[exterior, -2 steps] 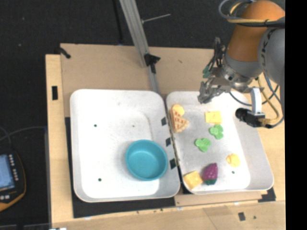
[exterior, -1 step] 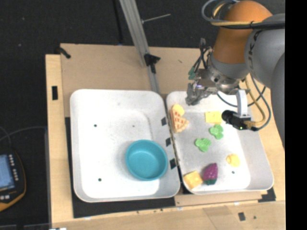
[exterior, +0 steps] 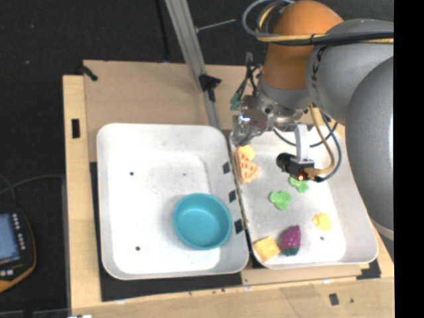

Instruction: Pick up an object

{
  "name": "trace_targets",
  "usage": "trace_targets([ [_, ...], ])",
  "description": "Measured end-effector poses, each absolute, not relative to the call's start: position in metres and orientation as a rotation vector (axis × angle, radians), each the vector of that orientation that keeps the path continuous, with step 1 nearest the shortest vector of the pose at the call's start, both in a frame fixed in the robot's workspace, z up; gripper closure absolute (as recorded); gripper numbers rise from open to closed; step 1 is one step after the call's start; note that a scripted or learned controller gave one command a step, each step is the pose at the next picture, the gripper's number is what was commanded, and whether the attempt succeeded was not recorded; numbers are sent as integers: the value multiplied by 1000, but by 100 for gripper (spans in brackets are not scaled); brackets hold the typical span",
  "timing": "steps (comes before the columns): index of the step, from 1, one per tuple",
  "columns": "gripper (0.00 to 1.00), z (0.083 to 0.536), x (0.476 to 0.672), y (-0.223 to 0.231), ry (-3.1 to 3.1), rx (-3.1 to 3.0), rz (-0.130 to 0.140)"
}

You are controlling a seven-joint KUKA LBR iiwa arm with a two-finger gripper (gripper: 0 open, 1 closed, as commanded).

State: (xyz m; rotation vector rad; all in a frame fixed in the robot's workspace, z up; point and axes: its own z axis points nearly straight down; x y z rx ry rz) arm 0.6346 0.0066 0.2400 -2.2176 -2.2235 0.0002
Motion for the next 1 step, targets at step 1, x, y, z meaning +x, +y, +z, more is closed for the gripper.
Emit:
trace_targets([
  [1,100,231,630,64,-2228,-2212,1],
])
